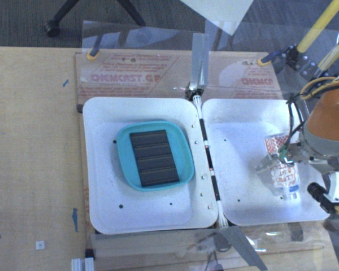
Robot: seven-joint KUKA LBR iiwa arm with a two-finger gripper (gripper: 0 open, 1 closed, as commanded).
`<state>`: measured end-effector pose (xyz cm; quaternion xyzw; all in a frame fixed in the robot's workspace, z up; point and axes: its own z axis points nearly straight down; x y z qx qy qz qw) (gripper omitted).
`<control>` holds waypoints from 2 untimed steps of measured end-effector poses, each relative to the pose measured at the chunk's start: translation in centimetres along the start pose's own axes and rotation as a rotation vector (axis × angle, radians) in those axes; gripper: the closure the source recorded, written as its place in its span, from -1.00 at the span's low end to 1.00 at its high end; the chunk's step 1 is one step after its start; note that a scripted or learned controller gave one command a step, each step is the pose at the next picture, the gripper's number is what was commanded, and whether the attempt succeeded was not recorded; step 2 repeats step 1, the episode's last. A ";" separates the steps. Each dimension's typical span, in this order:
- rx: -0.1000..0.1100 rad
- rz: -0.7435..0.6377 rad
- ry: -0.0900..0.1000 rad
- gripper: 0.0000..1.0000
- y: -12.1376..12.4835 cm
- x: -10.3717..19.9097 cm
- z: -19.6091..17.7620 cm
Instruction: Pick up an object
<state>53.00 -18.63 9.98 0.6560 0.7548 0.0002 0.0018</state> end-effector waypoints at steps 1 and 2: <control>0.004 0.274 0.001 1.00 1.1 6.0 -11.1; 0.004 0.274 0.001 1.00 1.1 6.0 -11.1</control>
